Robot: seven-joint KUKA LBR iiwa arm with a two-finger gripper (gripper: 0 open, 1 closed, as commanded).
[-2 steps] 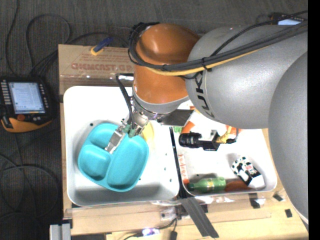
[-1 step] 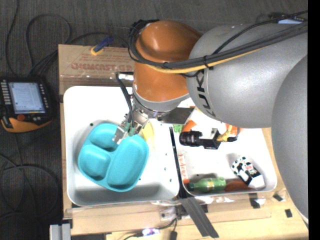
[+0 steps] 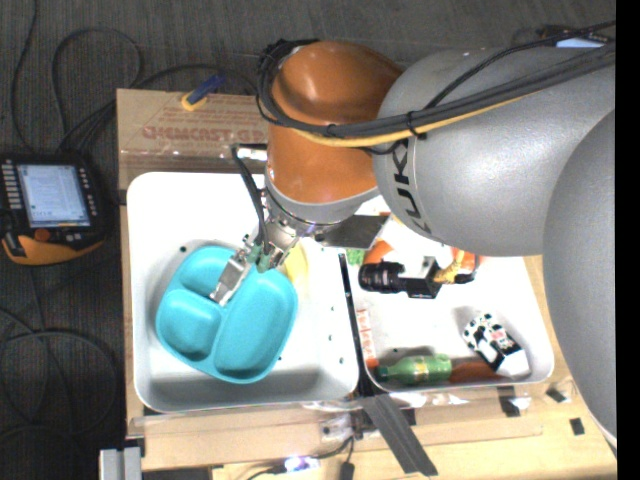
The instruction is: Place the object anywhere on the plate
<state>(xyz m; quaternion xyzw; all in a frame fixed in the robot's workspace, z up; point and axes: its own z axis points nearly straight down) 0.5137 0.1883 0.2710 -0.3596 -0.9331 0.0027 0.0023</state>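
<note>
At the near edge of the table (image 3: 240, 434), the right bin (image 3: 530, 298) holds a green bottle-shaped thing (image 3: 415, 370) lying along its front wall, with a small black-and-white object (image 3: 490, 338) just beyond it. In the left bin (image 3: 150, 368), the turquoise plate (image 3: 240, 333) sits tilted toward the front, and its divided hollows look bare. The jaws hang over the plate's far rim, pointing down and to the left, but whether they are apart or together cannot be told from this angle. Nothing can be seen between them. Just beside them, at the plate's far right rim, a small yellow piece (image 3: 297, 261) shows, mostly hidden under the wrist. This is probably the object to be placed. I cannot tell whether it rests on the rim or in the bin beside it, so the placing does not yet look done. Judging by what shows, it is small and light and probably smooth plastic, so it could skid or tip. A low grip across its narrow sides looks the safest hold. Farther back in the right bin, an orange thing (image 3: 462, 262) lies near the wall. Beyond that, the arm (image 3: 480, 148) rises with its orange band (image 3: 320, 118), and a cardboard sheet (image 3: 180, 128) lies behind the bins.
</note>
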